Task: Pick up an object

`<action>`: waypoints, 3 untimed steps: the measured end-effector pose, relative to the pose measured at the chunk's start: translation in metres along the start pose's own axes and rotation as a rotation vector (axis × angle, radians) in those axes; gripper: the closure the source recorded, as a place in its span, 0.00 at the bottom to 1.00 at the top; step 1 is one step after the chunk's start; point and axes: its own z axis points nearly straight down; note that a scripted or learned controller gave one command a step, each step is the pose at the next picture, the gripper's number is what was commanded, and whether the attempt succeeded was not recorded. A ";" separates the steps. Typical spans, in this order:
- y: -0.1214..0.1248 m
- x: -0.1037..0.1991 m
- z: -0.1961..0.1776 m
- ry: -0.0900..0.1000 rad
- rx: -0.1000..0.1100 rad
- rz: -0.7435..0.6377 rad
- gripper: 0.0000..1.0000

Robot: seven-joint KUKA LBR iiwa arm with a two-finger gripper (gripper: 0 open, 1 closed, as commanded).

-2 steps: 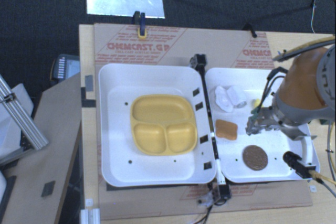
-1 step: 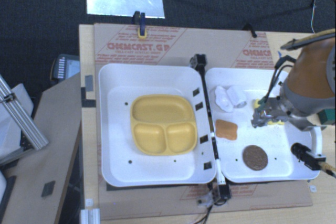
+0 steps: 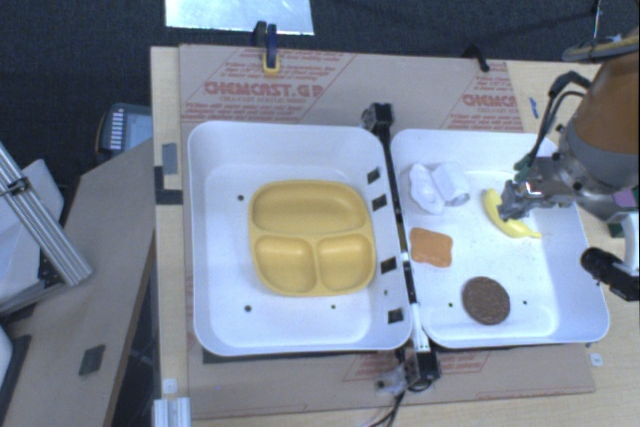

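camera view | gripper (image 3: 517,202) over banana (image 3: 508,217), right bin (image 3: 575,260) | grip state: cannot tell

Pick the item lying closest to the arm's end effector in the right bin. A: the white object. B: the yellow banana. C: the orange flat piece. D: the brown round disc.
B: the end effector sits right over the upper end of the yellow banana, while the brown disc, orange piece and white object lie farther off.
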 end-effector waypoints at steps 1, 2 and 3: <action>0.003 0.063 -0.001 0.004 0.006 -0.007 1.00; 0.008 0.118 -0.006 0.004 0.007 -0.006 1.00; 0.005 0.162 -0.002 0.004 0.008 -0.004 1.00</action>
